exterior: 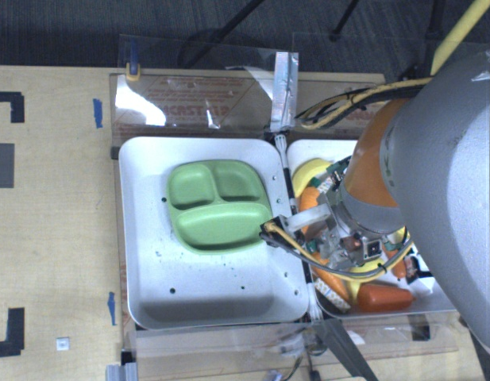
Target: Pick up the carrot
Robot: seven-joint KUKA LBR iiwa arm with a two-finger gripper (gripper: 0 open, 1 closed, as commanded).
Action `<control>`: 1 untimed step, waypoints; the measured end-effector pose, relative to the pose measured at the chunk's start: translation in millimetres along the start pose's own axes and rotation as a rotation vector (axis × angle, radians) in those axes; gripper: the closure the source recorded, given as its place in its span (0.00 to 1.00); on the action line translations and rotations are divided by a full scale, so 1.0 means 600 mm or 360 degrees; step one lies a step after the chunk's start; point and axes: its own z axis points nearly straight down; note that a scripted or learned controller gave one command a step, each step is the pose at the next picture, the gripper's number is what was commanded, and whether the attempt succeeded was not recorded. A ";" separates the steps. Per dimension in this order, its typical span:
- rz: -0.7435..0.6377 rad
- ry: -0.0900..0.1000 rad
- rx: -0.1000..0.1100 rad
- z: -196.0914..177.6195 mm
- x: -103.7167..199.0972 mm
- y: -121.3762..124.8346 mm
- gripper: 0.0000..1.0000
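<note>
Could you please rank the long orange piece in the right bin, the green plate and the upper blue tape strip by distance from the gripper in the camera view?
From the gripper:
1. Long orange piece, right bin, just below the gripper.
2. Green plate, left bin, to the gripper's left in the view.
3. Upper blue tape strip, on the bench beyond the left bin's upper corner.

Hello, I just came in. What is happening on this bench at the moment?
A grey robot arm with an orange band reaches in from the right and hangs low over the right bin. That bin holds a pile of toy food: something yellow, orange pieces that may be the carrot, and a reddish piece. The arm covers most of the pile, so a grasp cannot be confirmed. The left bin holds a green divided plate, which is untouched.
</note>
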 end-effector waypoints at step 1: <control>-0.0001 -0.0001 0.0001 0.000 0.000 0.000 0.00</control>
